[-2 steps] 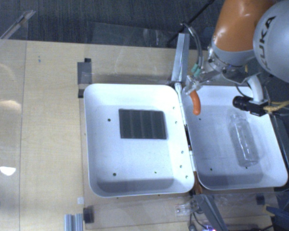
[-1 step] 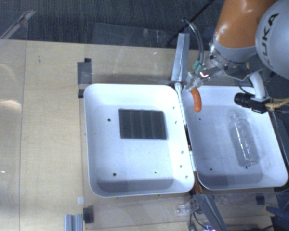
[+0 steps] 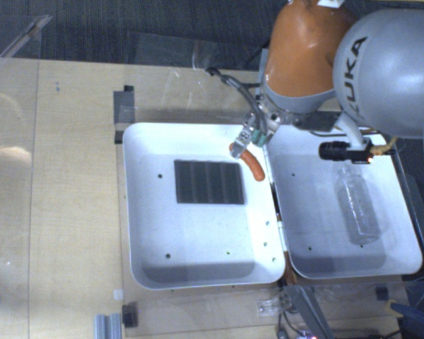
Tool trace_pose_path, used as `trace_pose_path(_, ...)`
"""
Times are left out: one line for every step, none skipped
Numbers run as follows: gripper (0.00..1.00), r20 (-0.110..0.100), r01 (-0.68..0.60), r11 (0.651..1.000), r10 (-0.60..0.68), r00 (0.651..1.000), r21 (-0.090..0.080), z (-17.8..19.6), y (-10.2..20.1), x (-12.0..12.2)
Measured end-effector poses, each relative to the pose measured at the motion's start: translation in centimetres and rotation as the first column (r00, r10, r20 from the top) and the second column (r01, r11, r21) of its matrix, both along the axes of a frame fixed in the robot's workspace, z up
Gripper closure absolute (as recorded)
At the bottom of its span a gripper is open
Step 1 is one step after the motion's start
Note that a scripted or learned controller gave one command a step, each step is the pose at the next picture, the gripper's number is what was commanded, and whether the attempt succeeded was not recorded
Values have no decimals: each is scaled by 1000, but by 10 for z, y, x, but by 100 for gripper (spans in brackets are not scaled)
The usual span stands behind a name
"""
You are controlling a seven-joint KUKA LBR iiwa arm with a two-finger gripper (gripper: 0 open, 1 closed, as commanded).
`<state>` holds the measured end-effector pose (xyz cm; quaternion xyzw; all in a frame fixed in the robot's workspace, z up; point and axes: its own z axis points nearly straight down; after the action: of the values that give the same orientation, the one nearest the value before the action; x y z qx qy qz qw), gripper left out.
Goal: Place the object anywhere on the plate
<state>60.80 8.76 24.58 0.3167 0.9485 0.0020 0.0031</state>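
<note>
Gripper (image 3: pixel 244 144) pinches the toy sausage (image 3: pixel 252 164) by its top end over the left bin's (image 3: pixel 145 210) far right corner — light, smooth, apt to swing — just beside the dark plate (image 3: pixel 209 182).

Arm (image 3: pixel 381 69) cut off at right edge; sausage (image 3: pixel 251 164) top hidden by gripper (image 3: pixel 244 143).

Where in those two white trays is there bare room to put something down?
Left bin: bare floor left of and below the dark plate. Crowded at its upper right, where the gripper hangs over the orange sausage. Right bin: bare left of the clear bottle.
</note>
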Motion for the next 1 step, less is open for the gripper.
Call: trace_pose_path(100,3,-101,995,101,995,0,41,50,-28)
